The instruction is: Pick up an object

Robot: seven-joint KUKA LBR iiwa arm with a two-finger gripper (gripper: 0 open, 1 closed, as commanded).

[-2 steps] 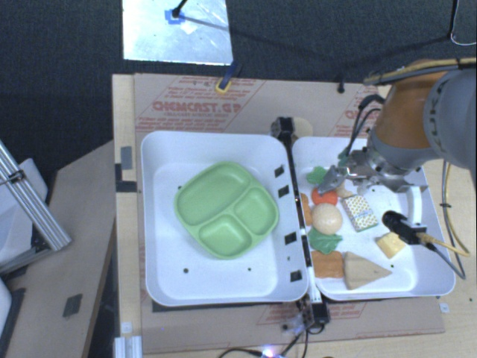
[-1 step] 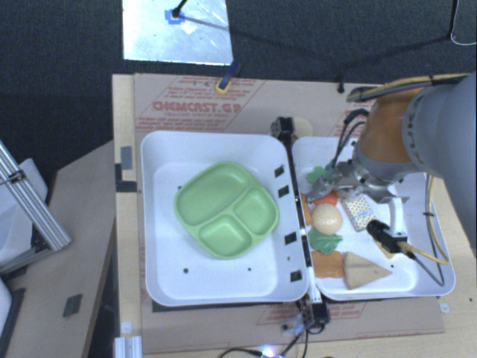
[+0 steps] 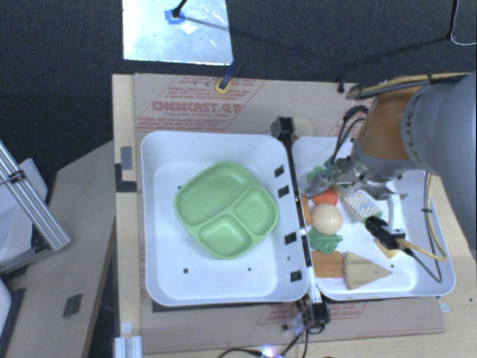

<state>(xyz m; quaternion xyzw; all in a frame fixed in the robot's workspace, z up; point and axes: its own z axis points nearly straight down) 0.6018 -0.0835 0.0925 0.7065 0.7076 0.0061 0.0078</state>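
My gripper [image 3: 328, 179] reaches down into the right bin [image 3: 432, 271], near its upper left part, over a cluster of small toy foods. Right under it lie an orange-red piece [image 3: 324, 198] and a green leafy piece [image 3: 318, 174]. A cream round ball [image 3: 326, 218] sits just below them, with a green piece [image 3: 325, 239] beneath it. A white patterned block [image 3: 360, 203] lies to the right of the ball. An orange slab [image 3: 328, 265] and a tan wedge [image 3: 363, 269] rest near the bin's front edge. The wrist hides the fingers.
The left bin [image 3: 160, 274] holds a light green divided plate [image 3: 226, 209]. A ridge with black clips [image 3: 292, 207] separates the two bins. The arm's grey and orange body [image 3: 417, 125] covers the right bin's far corner. A silver sheet [image 3: 177, 21] lies beyond the bench.
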